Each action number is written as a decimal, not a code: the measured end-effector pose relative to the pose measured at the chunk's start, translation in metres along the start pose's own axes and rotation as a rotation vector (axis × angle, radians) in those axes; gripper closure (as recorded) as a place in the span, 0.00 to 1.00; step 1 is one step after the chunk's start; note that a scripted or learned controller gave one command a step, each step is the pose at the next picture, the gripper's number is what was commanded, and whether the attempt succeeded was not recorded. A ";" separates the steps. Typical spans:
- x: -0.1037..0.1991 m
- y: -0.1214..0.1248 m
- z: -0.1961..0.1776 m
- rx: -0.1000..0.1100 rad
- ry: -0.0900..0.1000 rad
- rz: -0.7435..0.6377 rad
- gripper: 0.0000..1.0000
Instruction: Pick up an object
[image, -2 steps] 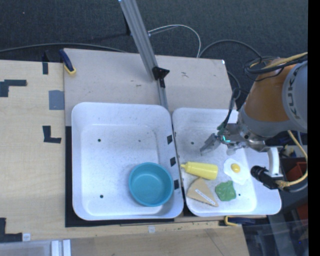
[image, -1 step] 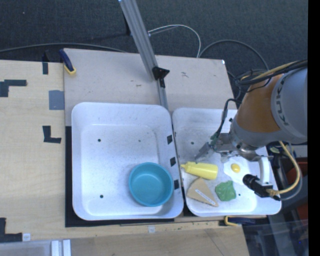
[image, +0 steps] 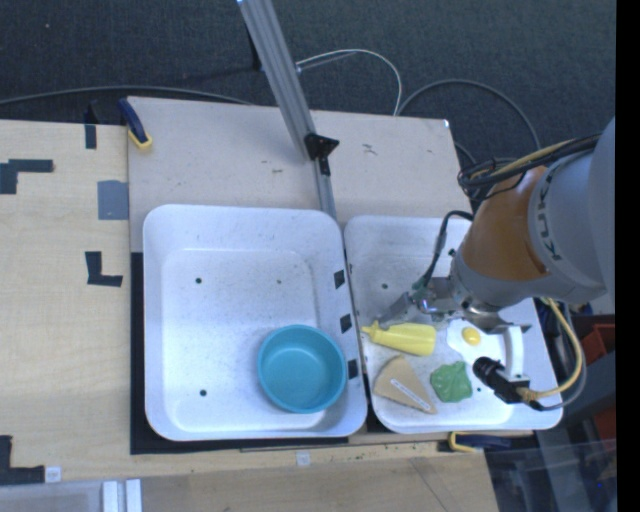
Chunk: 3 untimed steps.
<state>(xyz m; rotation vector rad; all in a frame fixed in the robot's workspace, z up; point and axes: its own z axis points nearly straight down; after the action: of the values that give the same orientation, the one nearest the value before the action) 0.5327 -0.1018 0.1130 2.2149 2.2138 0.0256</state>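
Nearest us, along the front of the right white bin (image: 400, 240), lie a tan wedge of toy cheese (image: 402, 385) and a crumpled green leafy plastic piece (image: 451, 382). Just behind them rests our likeliest target, the yellow plastic squeeze bottle (image: 404, 338), lying on its side with its long axis across the bin and its nozzle pointing left toward the divider. We judge it light, stiff and rather slick, best pinched across the fat middle of its body. Farther back, the gripper (image: 425, 298) hovers just above it; we cannot tell how its jaws stand, and we see nothing held. The round blue plastic bowl (image: 301, 367) sits in the left white bin (image: 170, 240).
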 end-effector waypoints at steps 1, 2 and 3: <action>0.000 0.003 0.022 0.009 -0.006 -0.003 0.00; 0.001 0.001 0.013 0.015 -0.004 -0.003 1.00; 0.001 -0.006 -0.034 0.017 -0.005 -0.001 1.00</action>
<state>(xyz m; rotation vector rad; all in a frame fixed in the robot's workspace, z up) 0.5258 -0.1013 0.1470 2.2199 2.2214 0.0017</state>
